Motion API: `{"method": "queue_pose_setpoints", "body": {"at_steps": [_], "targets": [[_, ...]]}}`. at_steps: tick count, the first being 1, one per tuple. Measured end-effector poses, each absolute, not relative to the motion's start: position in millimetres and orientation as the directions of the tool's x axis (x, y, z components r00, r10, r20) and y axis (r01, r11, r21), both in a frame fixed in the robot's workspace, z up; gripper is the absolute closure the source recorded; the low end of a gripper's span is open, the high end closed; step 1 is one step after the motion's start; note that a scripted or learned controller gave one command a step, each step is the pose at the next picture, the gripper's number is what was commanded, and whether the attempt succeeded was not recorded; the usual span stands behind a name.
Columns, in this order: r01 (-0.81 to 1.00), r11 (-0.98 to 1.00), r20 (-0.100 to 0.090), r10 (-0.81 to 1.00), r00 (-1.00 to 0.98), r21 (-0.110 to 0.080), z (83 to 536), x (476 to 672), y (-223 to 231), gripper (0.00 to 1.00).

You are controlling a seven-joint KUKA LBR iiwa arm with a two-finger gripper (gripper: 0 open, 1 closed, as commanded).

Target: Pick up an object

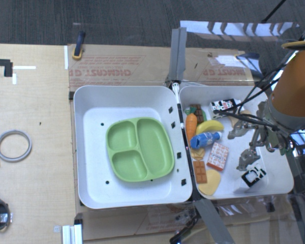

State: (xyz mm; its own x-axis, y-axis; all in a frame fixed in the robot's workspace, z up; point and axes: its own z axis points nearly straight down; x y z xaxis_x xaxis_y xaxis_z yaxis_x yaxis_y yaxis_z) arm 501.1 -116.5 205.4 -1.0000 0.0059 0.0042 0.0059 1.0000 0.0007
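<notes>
Nearest, a black-and-white block (254,176) lies by the right bin's (279,184) front rim. My hand (248,158) hovers just above it — whether wide or narrow I cannot tell. Further left lie a red-and-white box (217,156), blue bottle (205,139), banana (209,126) and carrot (191,126) — beyond, a green plate (140,149).

Red printed lettering on the brown cardboard sheet (123,65) behind the left white bin (86,136), upside down and mirrored, too blurred to read with certainty. Similar red lettering on the cardboard (223,71) behind the right bin (279,179), also illegible. No other readable text.
</notes>
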Motion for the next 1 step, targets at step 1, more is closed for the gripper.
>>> {"method": "queue_pose_setpoints", "body": {"at_steps": [1], "targets": [[0.048,0.999,-0.004,0.048,-0.999,0.0,93.5,498.8,-101.2,0.0]]}}
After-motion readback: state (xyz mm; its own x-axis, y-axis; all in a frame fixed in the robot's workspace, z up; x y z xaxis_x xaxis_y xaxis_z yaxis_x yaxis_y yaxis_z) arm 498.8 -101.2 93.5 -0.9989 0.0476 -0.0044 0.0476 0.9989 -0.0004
